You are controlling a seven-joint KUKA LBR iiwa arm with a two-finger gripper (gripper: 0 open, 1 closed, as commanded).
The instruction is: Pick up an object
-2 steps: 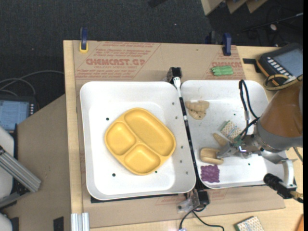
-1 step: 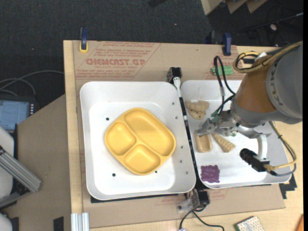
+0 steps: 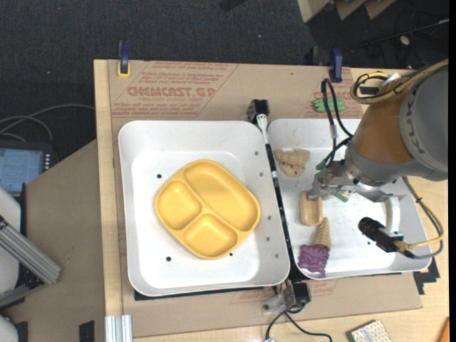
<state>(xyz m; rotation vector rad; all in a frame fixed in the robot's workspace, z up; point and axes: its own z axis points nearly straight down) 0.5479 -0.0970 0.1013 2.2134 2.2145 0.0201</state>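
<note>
A fixed camera looks down at a slant on a bench holding two shallow white bins side by side. The left bin holds a yellow divided plate with three compartments, lying flat near the middle.

The right bin holds several small things. A pale crumpled lump sits near its upper left corner. Below it lies a tan block, its long axis running roughly up and down in the view. Lower still lies an ice cream cone toy, its long axis also close to up and down, narrow tan end toward the top and purple scoop toward the bin's near rim.

The grey and orange arm reaches in from the right. Its gripper hangs just above the top end of the tan block, which looks like the likeliest target. The wrist hides the claw, so it cannot be told whether it is released, clenched or grasping anything.

To do this step well, the gripper would best straddle the block across its short width, come down centred on it, and close firmly. The left bin wall and the cone sit near, so a skewed descent could nudge them.
</note>
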